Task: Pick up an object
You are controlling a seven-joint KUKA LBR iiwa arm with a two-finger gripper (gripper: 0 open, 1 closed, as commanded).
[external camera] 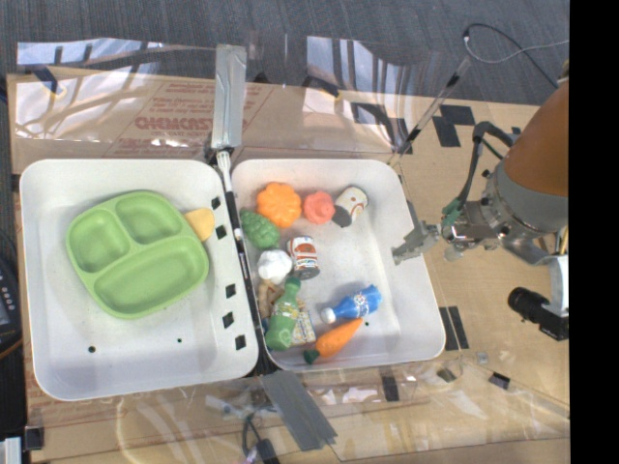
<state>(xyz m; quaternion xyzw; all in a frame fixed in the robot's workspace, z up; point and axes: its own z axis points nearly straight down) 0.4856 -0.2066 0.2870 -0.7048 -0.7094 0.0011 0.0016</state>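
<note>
The right bin (416, 293) holds several toy foods: an orange pumpkin (280, 203), a pink fruit (319, 207), a white and brown ball-like piece (351, 204), a green vegetable (259, 230), a small red can (304, 254), a white garlic bulb (274, 265), a green bottle (283, 319), a blue and white bottle (354, 304) and a carrot (336, 338). My gripper (411, 246) hangs over the right rim of this bin, just outside the toys and well right of the red can. I see nothing held in it.
The left bin (58, 346) carries a green divided plate (138, 252), with a yellow wedge (200, 222) by its right edge. A divider with black clips (232, 278) runs between the bins. Cardboard bench (484, 356) lies right of the bins.
</note>
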